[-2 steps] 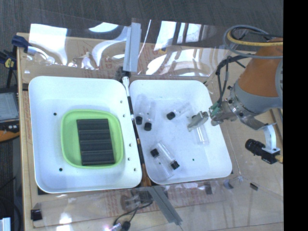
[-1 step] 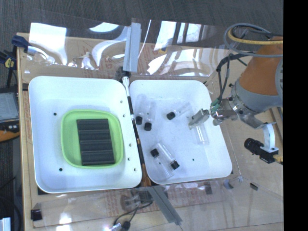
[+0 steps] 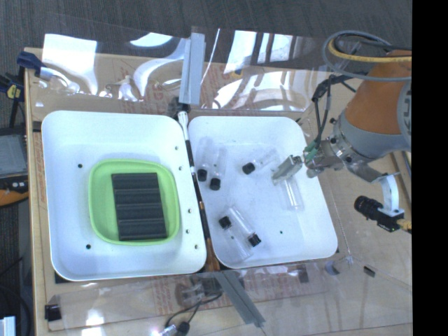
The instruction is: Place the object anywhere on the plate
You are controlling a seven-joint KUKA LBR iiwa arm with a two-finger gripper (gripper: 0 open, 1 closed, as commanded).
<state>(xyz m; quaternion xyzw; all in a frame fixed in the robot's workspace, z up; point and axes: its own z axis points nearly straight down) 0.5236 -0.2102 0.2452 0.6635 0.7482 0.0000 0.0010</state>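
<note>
Dark carpet surrounds a bench [image 3: 364, 292] that carries 2 shallow white bins side by side. We see the left bin [image 3: 63, 187] holding a green plate [image 3: 98, 208] with a dark ribbed block [image 3: 138, 206] resting on its middle. We see the right bin [image 3: 315, 236] scattered with clear vials with black caps, among them one near the divider [image 3: 212, 175], one toward the front [image 3: 241, 226] and one lying by the right wall [image 3: 292, 192]. We find the gripper [image 3: 285, 168] low over the right bin's right part, just beside that last vial, and we cannot tell how its pincer stands or whether it has hold of anything. We judge the picking step to be in hand, with nothing yet on the plate but the block. We think the next move calls for a secure hold on 1 vial, a lift clear of the divider, and a carry left over the plate. We can read no brand, label or writing anywhere.
</note>
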